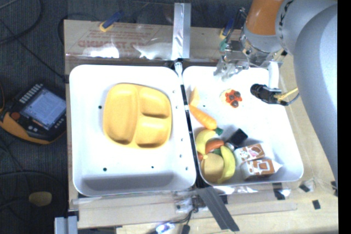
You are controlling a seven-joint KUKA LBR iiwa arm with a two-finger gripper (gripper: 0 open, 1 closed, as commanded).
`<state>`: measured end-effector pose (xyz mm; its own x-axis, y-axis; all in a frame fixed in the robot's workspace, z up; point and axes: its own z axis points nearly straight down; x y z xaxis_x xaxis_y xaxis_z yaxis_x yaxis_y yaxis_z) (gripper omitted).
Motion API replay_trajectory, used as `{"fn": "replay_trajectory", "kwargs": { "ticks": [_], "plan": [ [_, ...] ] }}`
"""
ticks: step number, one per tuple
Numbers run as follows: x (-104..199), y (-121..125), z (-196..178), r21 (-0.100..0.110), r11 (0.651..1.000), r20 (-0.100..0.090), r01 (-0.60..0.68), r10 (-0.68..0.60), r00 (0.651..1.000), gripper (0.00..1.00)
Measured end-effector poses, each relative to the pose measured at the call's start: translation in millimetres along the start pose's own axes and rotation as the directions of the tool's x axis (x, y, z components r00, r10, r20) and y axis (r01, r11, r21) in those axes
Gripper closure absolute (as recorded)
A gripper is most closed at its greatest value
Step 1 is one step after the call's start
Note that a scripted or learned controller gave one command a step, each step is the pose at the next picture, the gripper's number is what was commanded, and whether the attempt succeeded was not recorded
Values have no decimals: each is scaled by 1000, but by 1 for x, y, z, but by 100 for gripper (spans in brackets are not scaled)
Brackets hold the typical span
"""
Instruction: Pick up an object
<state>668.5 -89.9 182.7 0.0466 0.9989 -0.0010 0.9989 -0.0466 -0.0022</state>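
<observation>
My gripper [231, 67] hangs over the far edge of the right bin [285, 134], below the orange wrist band. Just in front of it and a little to the right lies a small orange and black toy [233, 97]. An orange carrot [202, 116] lies by the bin's left wall. At the near end there is a pile: yellow fruit [215, 157], a black block [237, 137] and a small printed carton [256, 161]. Nothing shows in the gripper.
The left bin [88, 172] holds a yellow divided plate [137, 115]. A black cylindrical part [264, 92] reaches over the right bin's far right side. The grey arm [321, 63] covers the right of the bench. A handheld pendant [38, 112] lies on the floor at left.
</observation>
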Motion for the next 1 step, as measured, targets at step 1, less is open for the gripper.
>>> {"fn": "replay_trajectory", "kwargs": {
  "ticks": [1],
  "plan": [
    [0,0,0,1,1000,1,0,0,1000,0]
  ]
}}
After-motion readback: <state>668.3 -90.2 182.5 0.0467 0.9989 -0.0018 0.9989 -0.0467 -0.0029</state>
